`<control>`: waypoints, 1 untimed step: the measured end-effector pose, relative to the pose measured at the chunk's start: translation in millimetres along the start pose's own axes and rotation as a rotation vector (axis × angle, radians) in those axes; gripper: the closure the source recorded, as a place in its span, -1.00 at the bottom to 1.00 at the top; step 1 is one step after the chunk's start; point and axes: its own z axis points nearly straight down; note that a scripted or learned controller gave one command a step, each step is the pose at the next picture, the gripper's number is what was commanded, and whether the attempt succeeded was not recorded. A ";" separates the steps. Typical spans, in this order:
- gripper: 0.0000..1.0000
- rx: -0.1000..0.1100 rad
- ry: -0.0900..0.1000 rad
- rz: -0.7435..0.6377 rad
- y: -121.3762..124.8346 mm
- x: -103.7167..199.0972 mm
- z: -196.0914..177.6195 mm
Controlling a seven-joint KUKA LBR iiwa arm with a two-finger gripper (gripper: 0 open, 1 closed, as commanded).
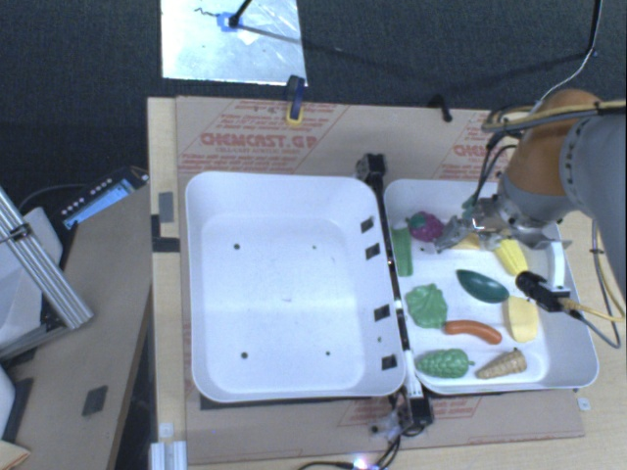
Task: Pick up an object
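Dark carpeted floor (78,67) surrounds the table (167,164) (cardboard-topped); a reflective metal sheet (230,27) lies upper left.

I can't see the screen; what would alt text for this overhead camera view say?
A grey robot arm reaches from the right, its gripper low over the right bin beside a purple toy. That bin holds toy foods: corn, a sausage, green leaves. The left bin sits alongside.
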 end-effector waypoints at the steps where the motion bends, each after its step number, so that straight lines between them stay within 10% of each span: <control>1: -1.00 0.010 0.003 0.000 -39.6 58.5 1.5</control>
